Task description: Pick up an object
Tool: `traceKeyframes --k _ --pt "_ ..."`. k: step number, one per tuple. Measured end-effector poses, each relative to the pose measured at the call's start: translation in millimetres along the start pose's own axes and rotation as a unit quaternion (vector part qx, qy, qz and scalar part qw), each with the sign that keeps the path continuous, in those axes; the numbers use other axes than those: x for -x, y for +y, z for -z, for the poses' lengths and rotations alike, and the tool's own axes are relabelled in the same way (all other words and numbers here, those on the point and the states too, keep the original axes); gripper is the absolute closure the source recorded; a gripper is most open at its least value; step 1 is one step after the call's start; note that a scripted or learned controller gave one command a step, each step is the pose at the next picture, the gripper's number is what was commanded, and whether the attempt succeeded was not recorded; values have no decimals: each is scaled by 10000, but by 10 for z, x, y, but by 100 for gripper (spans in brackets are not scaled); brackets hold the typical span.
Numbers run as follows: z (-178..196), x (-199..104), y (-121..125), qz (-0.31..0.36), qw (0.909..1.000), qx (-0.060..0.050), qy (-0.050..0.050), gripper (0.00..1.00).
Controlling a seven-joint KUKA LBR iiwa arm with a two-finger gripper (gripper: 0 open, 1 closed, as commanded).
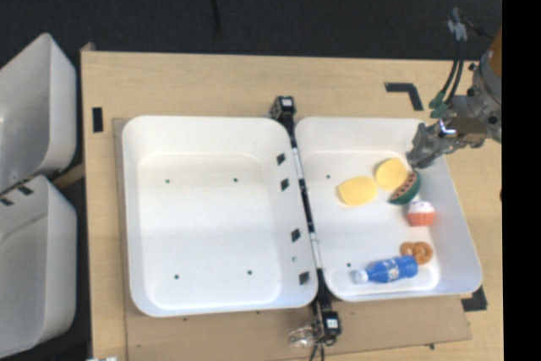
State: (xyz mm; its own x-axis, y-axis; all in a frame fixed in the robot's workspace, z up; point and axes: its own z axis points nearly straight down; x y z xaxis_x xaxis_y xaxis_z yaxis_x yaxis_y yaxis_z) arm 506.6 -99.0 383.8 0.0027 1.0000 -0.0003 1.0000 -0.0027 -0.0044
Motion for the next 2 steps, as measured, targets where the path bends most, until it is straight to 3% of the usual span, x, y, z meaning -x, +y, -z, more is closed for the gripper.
traceKeyframes --k 1,2 --pt "1282 -247 441 40 9999 109 -15 100" --pt "-542 -556 80 19 10000 -62 7 100"
